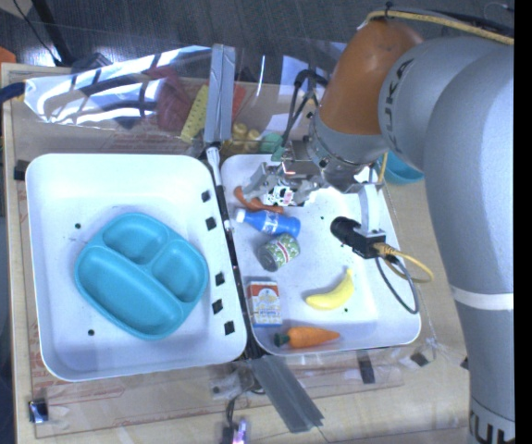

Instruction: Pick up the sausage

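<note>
Sausage (pixel 244 195) at the upper left of the right bin (pixel 326 252), reddish-brown, thin and slightly curved, flat on the white floor close to the wall shared with the left bin (pixel 71 192). Left end in plain sight; right end running in under the gripper (pixel 279 189). Gripper low over that same corner, right above or at the sausage; cannot tell whether touching, nor how far open, nor whether anything is gripped. Grey arm (pixel 451 109) with its orange band reaching in from the right and covering the bin's upper right corner.

Just below the sausage, almost against it: a blue bottle (pixel 270 222) on its side, white cap to the left. Just below that again, a green patterned can (pixel 282 250), tilted. Tight quarters on that side of the sausage.

Farther down, well apart from it: a small red-and-white carton (pixel 264 303) by the dividing wall, a yellow banana (pixel 330 291) to its right, and an orange carrot (pixel 307 337) along the near wall.

In the left bin, a blue divided plate (pixel 141 274), set at a slant. Both bins side by side on the wooden worktop (pixel 14 202).
</note>
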Motion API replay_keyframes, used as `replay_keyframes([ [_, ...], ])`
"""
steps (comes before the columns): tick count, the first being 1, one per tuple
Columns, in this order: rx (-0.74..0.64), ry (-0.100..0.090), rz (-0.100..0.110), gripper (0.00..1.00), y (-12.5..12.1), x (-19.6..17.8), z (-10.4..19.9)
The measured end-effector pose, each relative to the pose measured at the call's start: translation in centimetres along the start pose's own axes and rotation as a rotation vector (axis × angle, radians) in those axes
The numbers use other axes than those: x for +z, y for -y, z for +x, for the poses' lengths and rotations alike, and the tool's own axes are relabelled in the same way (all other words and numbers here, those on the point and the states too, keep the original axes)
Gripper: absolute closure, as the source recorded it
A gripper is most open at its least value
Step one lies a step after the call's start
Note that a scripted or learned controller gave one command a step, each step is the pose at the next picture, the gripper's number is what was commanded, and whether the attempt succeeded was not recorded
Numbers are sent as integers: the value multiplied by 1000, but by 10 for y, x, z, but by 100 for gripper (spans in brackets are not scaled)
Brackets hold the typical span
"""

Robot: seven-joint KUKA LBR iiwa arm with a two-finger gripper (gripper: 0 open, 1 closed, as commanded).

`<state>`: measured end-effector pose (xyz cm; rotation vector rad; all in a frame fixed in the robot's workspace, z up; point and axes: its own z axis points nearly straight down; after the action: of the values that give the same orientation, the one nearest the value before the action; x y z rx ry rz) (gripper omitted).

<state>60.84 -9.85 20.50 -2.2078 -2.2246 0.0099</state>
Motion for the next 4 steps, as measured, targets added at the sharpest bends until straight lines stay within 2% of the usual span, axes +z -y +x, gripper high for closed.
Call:
replay_keyframes([
  [1, -50, 3, -6, 0, -36, 70, -4],
  [2, -52, 2, 0, 100, -36, 64, -4],
  [3, -65, 1, -3, 100, -4, 117, -17],
  [4, -56, 5, -5, 100, 42, 116, -11],
])
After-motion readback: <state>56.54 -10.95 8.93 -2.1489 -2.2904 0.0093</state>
